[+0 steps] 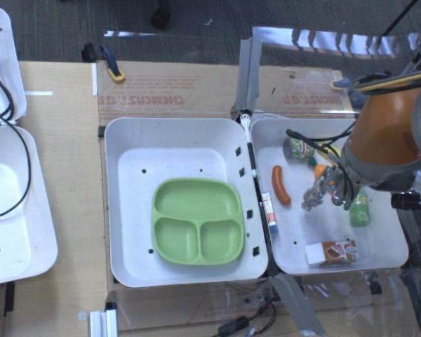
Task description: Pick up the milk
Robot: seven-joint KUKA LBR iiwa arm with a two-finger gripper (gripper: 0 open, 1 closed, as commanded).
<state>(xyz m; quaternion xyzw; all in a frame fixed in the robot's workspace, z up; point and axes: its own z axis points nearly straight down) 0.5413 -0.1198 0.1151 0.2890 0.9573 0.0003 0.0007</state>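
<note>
Gripper (328, 188) above right bin (295, 248), finger spread impossible to tell; milk carton (332, 252) lying nearer the front: shift over it, descend square.

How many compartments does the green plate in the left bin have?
3. The green plate has one long compartment along its far side and two smaller ones side by side along its near side. Nothing hides any part of it.

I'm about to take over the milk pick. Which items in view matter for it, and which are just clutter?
For the job:
- milk carton, lying at the right bin's near edge
- hand, above the right bin

Clutter:
- sausage
- green bottle
- can
- green divided plate in the left bin
</note>
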